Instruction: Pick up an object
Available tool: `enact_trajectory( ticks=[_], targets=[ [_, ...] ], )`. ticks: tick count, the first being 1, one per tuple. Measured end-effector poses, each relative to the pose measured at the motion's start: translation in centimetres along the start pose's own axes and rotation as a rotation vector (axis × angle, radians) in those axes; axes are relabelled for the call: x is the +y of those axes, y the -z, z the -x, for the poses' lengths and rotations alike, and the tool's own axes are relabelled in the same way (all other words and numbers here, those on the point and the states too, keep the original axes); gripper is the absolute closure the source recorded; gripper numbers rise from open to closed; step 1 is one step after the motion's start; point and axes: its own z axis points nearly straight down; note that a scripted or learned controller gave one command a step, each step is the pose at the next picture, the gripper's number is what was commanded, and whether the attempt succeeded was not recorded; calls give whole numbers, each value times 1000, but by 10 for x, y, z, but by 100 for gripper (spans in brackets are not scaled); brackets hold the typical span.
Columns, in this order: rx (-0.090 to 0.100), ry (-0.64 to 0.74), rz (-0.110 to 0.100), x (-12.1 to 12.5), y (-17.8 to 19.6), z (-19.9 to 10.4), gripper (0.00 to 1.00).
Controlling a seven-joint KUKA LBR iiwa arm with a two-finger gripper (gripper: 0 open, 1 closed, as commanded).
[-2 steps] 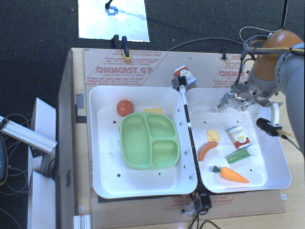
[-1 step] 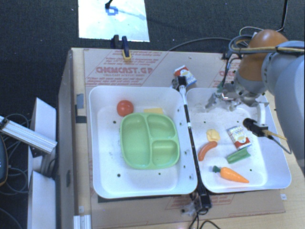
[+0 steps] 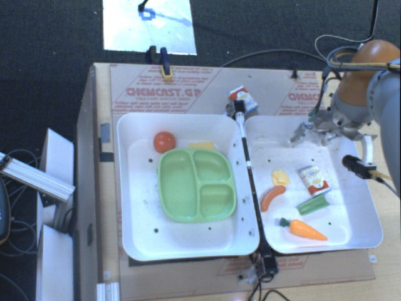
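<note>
The gripper (image 3: 307, 132) hangs at the upper right of the frame with nothing between its spread fingers, so it should drop squarely over the carrot (image 3: 302, 229) at lower right, straddling its width before closing.

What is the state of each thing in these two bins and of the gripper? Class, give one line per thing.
gripper: above the right bin's far edge, holding nothing I can see.
green plate: lying flat in the left bin.
tomato: in the left bin, beside the plate.
carrot: lying on its side in the right bin.
sausage: lying flat.
small carton: lying down, tilted.
</note>
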Motion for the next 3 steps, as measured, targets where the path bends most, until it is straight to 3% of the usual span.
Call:
enact_trajectory(
  ticks=[3],
  targets=[
    [2, 2, -1, 0, 0, -80, 0]
  ],
)
